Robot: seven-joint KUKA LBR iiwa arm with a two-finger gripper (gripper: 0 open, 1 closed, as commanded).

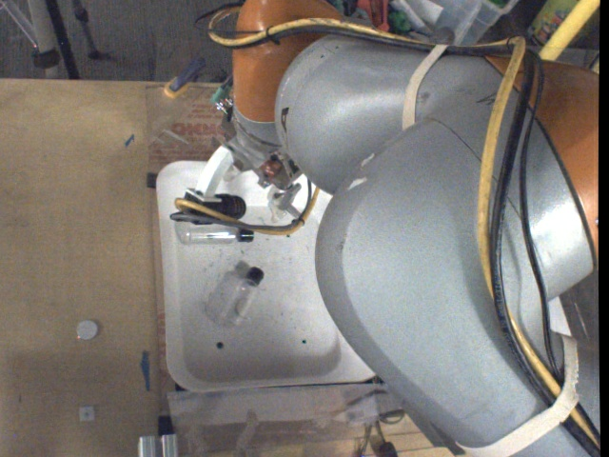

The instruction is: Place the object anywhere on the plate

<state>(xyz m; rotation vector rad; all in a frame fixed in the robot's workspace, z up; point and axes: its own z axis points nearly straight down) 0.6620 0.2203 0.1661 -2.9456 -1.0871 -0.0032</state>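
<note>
A small clear bottle with a black cap (233, 291) lies on its side in the middle of the white bin (174, 350). A thin clear tube with a dark end (215, 237) lies flat just behind it, near the bin's far left. My gripper (284, 195) hangs over the bin's far end, above and to the right of the tube, well apart from the bottle. The large grey arm covers the bin's right side and everything beyond it.
Brown bench surface stretches to the left, with a small grey disc (87, 329) on it. A blue-handled tool (185, 76) lies behind the bin. Two dark specks (219, 345) dot the bin floor near its front. A clear container (276, 417) sits at the front edge.
</note>
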